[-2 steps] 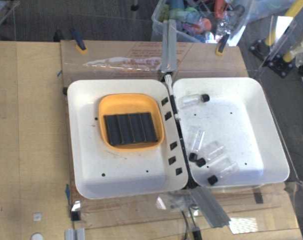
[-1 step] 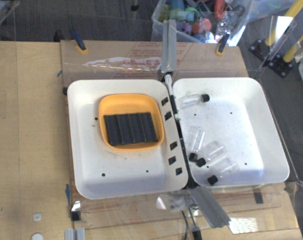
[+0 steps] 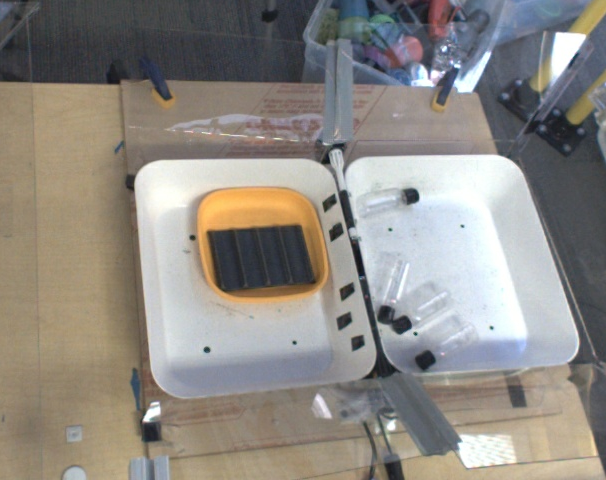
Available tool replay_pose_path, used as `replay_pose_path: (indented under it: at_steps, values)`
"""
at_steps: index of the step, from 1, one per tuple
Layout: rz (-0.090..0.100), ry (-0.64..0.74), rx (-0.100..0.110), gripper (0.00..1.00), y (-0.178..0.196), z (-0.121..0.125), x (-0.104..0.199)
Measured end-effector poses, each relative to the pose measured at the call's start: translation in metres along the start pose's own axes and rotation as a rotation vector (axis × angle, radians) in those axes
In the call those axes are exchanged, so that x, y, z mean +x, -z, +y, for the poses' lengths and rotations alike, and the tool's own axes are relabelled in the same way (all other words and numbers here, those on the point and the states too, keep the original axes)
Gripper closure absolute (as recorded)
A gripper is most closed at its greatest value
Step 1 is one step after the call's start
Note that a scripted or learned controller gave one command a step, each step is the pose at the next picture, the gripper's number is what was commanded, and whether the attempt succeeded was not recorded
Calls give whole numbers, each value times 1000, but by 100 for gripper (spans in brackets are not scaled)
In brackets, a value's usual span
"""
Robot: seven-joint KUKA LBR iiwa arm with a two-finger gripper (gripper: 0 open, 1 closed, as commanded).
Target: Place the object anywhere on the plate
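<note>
A ridged black object (image 3: 261,257) sits on the orange plate (image 3: 263,208); clear black-capped vials (image 3: 413,303), barely discernible, lie in the right bin (image 3: 503,218).

The clear vials (image 3: 415,303) in the right bin (image 3: 503,228) are see-through against the white floor, so their outlines blur and their exact number cannot be told; only their black caps read plainly. Whether the lower ones touch one another is unclear. The dark ribbed block (image 3: 261,258) covers most of the floor of the orange plate (image 3: 218,213). At the top edge, the clear tub of coloured clutter (image 3: 408,18) is cut off, its contents too jumbled to name. The surface (image 3: 53,268) runs out of frame at left and bottom.
</note>
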State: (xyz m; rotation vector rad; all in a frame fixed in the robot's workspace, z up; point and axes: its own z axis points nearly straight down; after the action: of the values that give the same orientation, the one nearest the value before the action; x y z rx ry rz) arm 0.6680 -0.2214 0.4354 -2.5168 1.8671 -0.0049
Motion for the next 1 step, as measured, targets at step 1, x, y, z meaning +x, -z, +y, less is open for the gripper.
replay_pose_path:
  at_steps: [1]
  values:
    - [-3, 167, -5, 100, 0, -1, -9]
